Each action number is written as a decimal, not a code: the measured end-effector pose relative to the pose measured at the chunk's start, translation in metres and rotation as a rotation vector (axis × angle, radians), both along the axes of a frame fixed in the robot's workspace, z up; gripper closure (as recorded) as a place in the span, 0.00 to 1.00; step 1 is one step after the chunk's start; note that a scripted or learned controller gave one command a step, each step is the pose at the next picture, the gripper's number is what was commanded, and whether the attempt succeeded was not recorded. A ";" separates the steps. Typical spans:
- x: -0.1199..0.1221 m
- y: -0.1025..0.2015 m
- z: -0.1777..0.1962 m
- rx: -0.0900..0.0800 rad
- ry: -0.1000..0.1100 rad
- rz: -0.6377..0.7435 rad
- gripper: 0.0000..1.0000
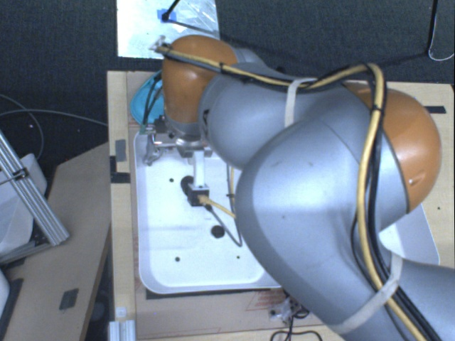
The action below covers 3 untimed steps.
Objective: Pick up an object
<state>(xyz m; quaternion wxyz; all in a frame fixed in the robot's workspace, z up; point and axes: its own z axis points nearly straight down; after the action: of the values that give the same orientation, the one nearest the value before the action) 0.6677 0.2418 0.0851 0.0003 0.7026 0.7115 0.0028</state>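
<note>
Grey arm (320,176) overhangs the white bin (160,261), hiding part of a blue object (144,99).

A pale wooden bench (121,215) bears a shallow white bin (167,258); a second white bin (418,239) lies just beside it.

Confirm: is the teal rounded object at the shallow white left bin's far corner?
Yes, the teal object sits at the bin's far-left corner, beside the orange band.

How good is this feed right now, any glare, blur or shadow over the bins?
Camera view: fairly sharp and evenly lit; the left bin is bright but not blown out, with soft shadow beside the arm, which hides most of the right bin; glare on the shiny sheet behind the bench.
</note>
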 end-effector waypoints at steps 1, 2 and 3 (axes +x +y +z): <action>0.001 -0.009 0.000 -0.003 0.002 -0.008 0.00; 0.002 -0.008 0.011 -0.002 -0.001 -0.004 1.00; -0.001 -0.007 0.194 0.004 -0.016 -0.005 1.00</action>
<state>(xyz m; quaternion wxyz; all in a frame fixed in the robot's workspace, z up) 0.6671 0.2352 0.2792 0.0046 0.7046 0.7096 0.0097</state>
